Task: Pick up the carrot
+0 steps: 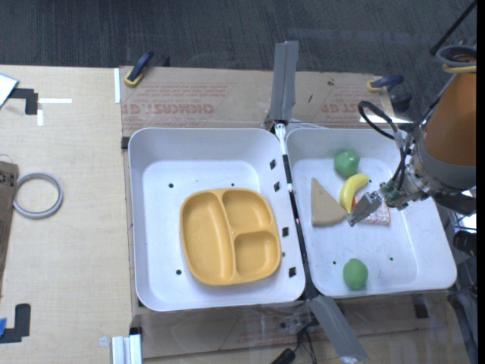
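Claw (362,209) down low in the right bin (424,275), right beside the banana (351,190) and the tan wedge (325,205). Yellow divided plate (230,235) sits in the left bin (151,203) (two green balls (346,162) flank the claw).

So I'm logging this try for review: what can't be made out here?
- Carrot: a bit of red-orange shows by the gripper, too covered by it to identify.
- Gripper fingers: too small and blurred to read as open or shut.
- Flat item under the gripper: mostly covered.
- Arm: cut off by the right edge.
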Motion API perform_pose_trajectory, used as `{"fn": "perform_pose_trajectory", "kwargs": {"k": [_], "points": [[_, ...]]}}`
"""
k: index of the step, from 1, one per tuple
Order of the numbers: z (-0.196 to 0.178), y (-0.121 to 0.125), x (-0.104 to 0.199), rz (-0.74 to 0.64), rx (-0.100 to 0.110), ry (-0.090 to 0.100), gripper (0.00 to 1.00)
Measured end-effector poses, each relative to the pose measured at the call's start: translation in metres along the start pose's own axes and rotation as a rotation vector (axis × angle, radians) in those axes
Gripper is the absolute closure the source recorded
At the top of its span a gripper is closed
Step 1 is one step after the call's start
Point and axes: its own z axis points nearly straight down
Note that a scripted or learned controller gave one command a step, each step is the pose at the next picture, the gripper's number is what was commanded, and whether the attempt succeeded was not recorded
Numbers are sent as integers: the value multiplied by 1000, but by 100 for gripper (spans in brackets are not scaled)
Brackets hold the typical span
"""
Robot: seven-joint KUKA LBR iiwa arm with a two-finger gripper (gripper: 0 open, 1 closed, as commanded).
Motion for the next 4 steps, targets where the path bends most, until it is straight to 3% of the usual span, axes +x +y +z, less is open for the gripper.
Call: {"fn": "perform_pose_trajectory", "kwargs": {"k": [1, 2, 3, 4], "points": [[37, 14, -15, 33, 2, 1, 0], [105, -2, -39, 399, 4, 2, 0], [115, 50, -71, 331, 1, 0, 0], [151, 59, -44, 686, -17, -8, 0]]}}
